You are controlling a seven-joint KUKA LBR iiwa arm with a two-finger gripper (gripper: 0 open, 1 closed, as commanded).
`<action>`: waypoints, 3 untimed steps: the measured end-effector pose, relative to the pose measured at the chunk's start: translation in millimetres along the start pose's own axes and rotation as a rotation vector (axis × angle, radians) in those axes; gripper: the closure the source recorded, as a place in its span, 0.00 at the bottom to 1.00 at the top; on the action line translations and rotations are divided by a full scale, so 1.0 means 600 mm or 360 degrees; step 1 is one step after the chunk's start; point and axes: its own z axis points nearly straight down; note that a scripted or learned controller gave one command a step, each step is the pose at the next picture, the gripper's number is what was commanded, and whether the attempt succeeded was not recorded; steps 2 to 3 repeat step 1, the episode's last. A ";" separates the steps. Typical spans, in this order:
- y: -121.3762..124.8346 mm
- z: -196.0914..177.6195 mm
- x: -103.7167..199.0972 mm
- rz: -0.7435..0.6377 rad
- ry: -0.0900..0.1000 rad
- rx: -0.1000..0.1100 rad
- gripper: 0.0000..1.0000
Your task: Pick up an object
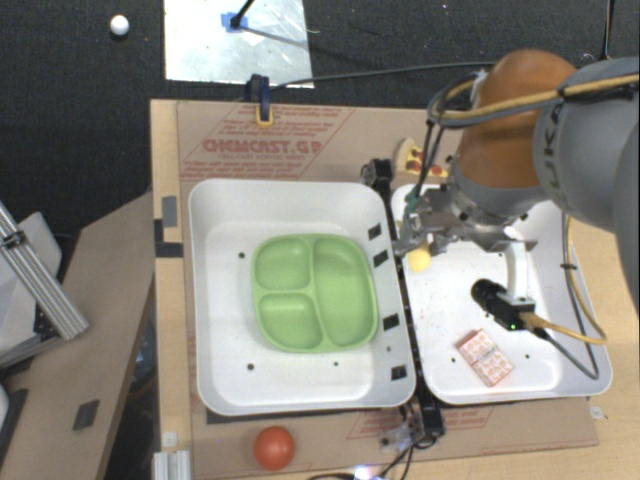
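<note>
My gripper (414,234) hangs low over the left edge of the right bin (560,368), close to the wall between the two bins. A small yellow object (419,260) lies right below the gripper, touching or nearly touching it. A pink patterned packet (484,355) lies flat at the front of the right bin, well apart from the gripper. A green divided plate (312,291) fills the middle of the left bin (220,268).
An orange ball (273,447) sits on the cardboard in front of the left bin. A small yellow and red thing (409,153) lies behind the bins. The arm's orange band (515,118) and grey wrist cover the back of the right bin.
</note>
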 end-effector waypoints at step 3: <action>-0.010 0.004 0.105 0.0000 0.0000 -0.0001 1.00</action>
